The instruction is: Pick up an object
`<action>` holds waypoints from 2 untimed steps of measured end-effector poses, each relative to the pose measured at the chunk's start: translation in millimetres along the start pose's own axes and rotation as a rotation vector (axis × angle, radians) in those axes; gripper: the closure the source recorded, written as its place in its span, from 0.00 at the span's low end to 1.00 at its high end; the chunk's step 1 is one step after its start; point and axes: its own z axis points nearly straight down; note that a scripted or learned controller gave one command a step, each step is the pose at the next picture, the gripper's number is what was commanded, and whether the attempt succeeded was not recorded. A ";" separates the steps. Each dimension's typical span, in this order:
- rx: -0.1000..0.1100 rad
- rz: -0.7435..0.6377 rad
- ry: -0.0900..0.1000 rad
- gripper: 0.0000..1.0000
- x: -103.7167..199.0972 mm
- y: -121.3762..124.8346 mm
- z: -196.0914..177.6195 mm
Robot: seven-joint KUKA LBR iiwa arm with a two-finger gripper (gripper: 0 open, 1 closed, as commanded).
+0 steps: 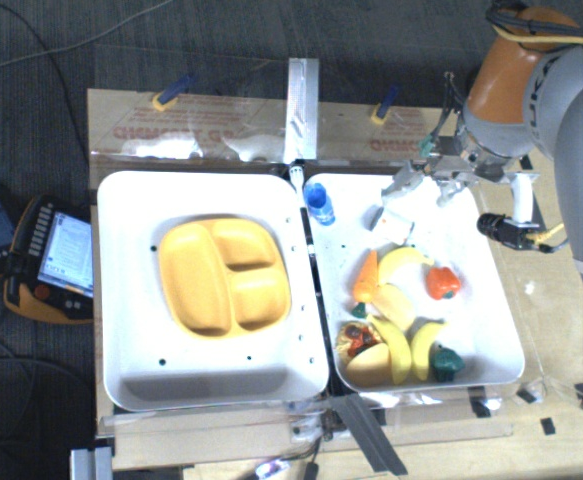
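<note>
The gripper sits over the right bin's rear edge; its finger state cannot be determined and nothing is visibly held. The toy food pile, with bananas, carrot and a red piece, fills that bin's front half, partly overlapping. The blue cap lies at its rear-left corner; no legible writing.

Toy foods are lying heaped in the right bin's near half: a carrot leaning beside a yellow lemon-like piece, a red tomato sitting a little apart, bananas curving across the pile (a dark green piece is touching their lower end). A small blue object is standing alone near the far left corner.
</note>
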 end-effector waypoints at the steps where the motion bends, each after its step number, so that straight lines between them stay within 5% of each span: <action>1: -0.034 -0.016 -0.013 0.00 42.5 -13.0 65.3; 2: -0.011 0.006 -0.008 0.00 15.1 -42.2 98.4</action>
